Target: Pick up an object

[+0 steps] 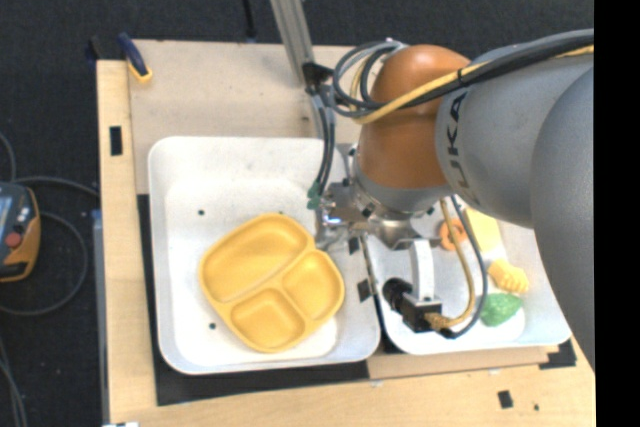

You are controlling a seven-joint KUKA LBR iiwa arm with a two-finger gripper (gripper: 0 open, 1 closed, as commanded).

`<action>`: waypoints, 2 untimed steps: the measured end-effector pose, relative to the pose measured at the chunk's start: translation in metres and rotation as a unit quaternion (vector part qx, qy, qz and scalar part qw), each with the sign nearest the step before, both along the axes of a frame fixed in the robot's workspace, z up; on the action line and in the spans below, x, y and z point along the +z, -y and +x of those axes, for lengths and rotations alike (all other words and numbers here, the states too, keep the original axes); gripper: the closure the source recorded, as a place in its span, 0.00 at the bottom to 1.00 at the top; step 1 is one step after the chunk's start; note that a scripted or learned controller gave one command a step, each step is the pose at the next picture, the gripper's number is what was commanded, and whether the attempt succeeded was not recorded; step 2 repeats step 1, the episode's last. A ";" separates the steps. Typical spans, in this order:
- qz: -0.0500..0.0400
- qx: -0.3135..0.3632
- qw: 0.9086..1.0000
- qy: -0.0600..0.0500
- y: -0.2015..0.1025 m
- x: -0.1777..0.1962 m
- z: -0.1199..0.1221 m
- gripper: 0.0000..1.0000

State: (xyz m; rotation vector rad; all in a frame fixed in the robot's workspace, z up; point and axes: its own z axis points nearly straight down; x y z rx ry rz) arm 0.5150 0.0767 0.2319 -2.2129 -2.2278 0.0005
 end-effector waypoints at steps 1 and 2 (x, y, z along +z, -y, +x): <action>0.000 -0.002 1.000 0.001 0.002 0.001 0.001 0.00; 0.000 -0.002 1.000 0.001 0.002 0.001 0.001 0.00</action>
